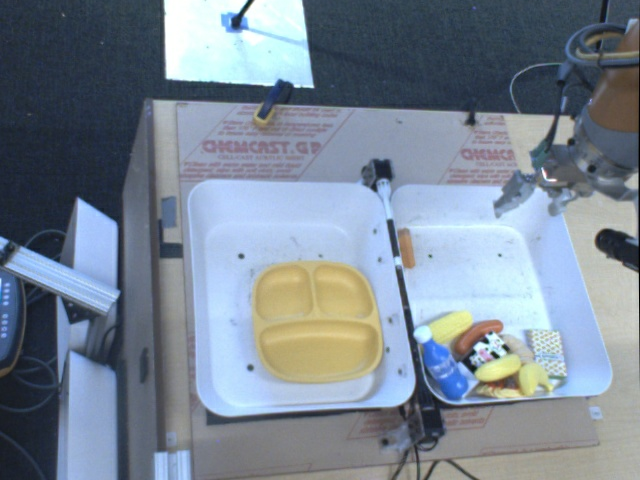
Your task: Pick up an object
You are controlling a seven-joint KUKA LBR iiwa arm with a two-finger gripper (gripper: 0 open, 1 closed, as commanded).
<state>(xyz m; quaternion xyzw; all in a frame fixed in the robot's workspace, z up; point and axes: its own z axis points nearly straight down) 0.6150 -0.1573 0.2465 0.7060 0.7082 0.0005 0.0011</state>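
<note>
The gripper [537,194] hung open and held nothing above the right bin's [470,243] far corner; the toys [490,358] lay heaped in that bin's near corner, well apart from it. A yellow plate [317,320] sat in the left bin [225,228].

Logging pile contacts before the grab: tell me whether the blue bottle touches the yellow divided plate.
Apart. The camera view shows the blue bottle in the right bin and the yellow divided plate in the left bin, the bins' rims between them.

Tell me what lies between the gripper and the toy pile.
Bare white floor of the right bin separates gripper from toy pile, per the camera view.
</note>
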